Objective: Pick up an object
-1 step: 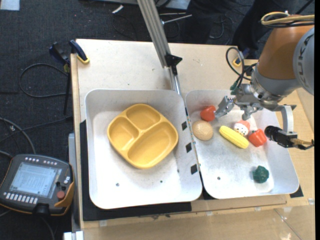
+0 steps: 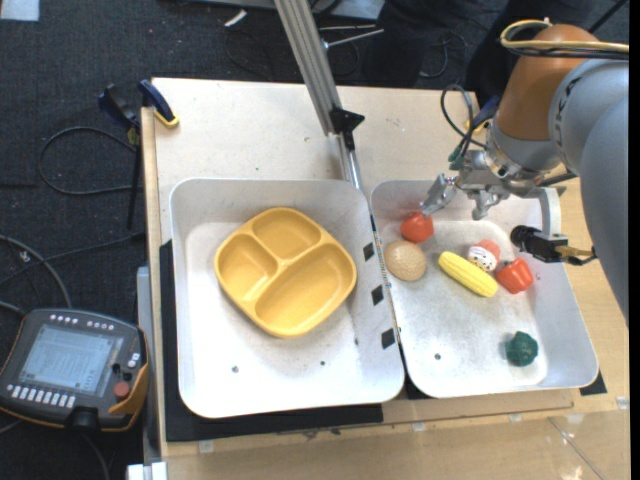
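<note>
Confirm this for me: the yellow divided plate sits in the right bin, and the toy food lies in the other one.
Not quite. The camera view shows the yellow divided plate in the left bin; the toy food, such as the corn and tomato, lies in the right bin.

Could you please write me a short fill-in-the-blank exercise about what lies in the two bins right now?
1. The yellow plate lies in the ____ bin.
2. The plate has ____ compartments.
3. The corn lies in the ____ bin.
4. The open fingers of the gripper hang just above the ____ tomato.

Missing words: left; three; right; red
</note>
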Controlling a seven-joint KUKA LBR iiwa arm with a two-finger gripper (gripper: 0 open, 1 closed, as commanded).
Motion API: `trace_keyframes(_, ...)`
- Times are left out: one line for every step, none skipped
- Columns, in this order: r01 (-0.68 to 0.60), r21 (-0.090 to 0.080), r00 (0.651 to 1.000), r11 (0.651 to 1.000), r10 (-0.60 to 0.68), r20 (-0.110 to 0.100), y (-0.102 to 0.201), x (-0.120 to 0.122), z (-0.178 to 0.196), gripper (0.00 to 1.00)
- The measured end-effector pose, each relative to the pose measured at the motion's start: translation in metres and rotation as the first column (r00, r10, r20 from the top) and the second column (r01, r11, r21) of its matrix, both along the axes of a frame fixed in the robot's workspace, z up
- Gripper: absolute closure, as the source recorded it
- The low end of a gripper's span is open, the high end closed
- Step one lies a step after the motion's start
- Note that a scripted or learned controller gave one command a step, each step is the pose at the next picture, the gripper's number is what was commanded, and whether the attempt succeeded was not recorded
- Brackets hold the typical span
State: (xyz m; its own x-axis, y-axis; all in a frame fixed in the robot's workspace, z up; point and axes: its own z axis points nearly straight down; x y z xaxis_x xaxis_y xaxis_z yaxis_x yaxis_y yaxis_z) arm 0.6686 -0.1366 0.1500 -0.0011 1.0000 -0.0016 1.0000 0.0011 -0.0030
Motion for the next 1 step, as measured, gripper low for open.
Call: trace_keyframes(0.007,-0.003,1.000,1.000,-0.007,0.004,-0.0716,0.0067,-0.0226,0.00)
